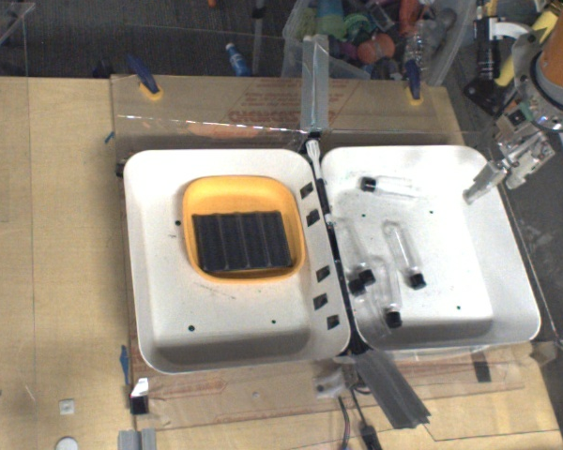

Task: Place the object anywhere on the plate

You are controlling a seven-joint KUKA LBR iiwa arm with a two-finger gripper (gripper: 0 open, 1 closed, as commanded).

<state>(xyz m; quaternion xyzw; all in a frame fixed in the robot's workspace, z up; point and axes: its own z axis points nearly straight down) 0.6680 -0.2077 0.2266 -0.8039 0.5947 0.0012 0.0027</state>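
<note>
An orange-yellow plate [239, 193] lies in the left bin [155, 279]. A black ribbed rectangular object [242, 241] rests flat on the plate, covering most of its middle and near side. My gripper [495, 172] hangs at the far right corner of the right bin [488, 279], well away from the plate, and I see nothing held in it. The arm's orange band [555, 59] shows at the upper right edge.
Three clear tubes with black caps lie in the right bin: one at the back [387, 187], one in the middle [402, 249], one near the divider [373, 293]. A grey divider [325, 242] separates the bins. A box of coloured clutter [380, 12] stands behind the bench.
</note>
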